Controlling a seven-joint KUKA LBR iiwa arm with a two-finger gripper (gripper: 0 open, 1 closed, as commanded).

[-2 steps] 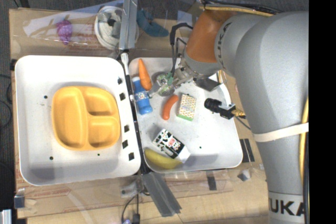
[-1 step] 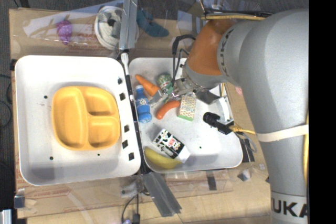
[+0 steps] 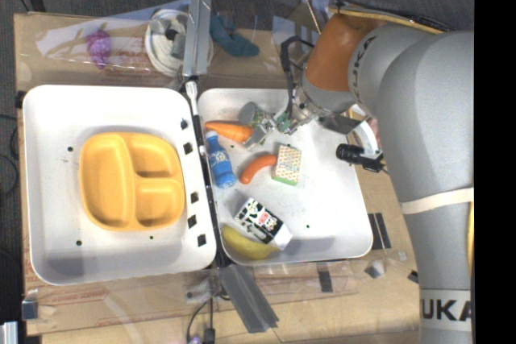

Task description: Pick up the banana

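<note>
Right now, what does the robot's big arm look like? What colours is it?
The arm is fat, round and smooth, mostly light grey. An orange band wraps it just above the wrist. Low down, dark letters spell part of its maker's name. A pale stripe crosses one joint, and a small black part sticks out beside the wrist.

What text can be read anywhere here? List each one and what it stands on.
"UKA": cut-off white letters on the arm's base.
Blue bottle: label too blurred to read.
Black-and-white carton: cow-patch print, no legible words.
Patterned box: print too small to read.
</note>
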